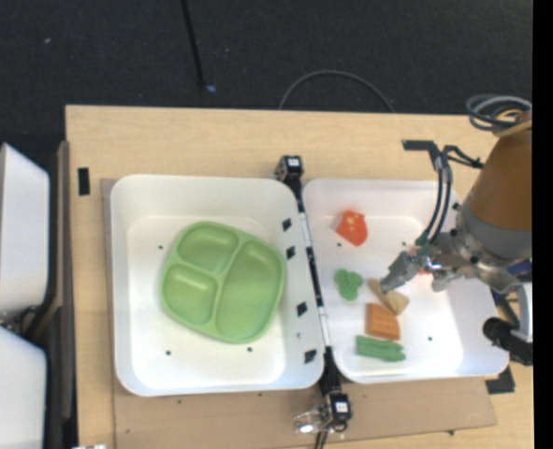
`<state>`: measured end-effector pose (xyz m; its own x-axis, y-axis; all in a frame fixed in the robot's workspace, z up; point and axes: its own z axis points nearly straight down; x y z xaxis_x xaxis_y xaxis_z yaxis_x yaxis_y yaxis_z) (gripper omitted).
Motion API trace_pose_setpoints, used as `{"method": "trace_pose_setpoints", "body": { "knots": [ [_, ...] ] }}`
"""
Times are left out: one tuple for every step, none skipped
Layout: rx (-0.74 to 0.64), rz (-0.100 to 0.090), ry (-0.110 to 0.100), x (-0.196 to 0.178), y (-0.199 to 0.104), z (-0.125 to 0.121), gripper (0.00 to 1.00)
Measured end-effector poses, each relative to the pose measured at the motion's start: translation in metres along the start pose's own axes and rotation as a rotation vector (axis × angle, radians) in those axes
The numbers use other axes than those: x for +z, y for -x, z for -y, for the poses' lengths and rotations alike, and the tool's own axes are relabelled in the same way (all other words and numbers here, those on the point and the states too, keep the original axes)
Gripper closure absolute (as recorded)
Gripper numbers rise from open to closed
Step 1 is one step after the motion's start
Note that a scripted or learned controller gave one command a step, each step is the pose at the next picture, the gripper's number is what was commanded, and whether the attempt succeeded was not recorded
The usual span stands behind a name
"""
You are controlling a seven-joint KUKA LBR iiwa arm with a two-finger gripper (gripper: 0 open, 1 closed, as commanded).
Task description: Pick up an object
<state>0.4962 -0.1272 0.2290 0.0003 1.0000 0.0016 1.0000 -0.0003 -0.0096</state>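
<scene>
My gripper [395, 279] low in the right bin [444, 199], finger state impossible to tell, tip just above a tan block [394, 301], orange waffle piece [383, 323] beside, green plate [223, 282] in left bin [136, 204].

1. Robotics lab/test cell, not a home.
2. Plywood bench [211, 129] w/ two white bins [136, 279] clamped side by side, dark carpet floor [257, 26] behind.
3. Grey/orange industrial arm [501, 195], loose cables [337, 82].
4. Toy plastic food [352, 227], green divided plate [223, 282] as test props.
</scene>
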Motion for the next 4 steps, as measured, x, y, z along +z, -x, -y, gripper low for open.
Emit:
{"method": "trace_pose_setpoints", "body": {
  "knots": [
    [-0.003, 0.002, 0.012, -0.005, 0.000, -0.002, 0.00],
    [0.000, 0.003, 0.007, 0.038, 0.004, -0.003, 0.00],
    [0.001, 0.002, 0.006, 0.082, 0.007, 0.002, 0.00],
    [0.001, 0.002, 0.007, 0.131, 0.008, 0.002, 0.00]
  ]
}}
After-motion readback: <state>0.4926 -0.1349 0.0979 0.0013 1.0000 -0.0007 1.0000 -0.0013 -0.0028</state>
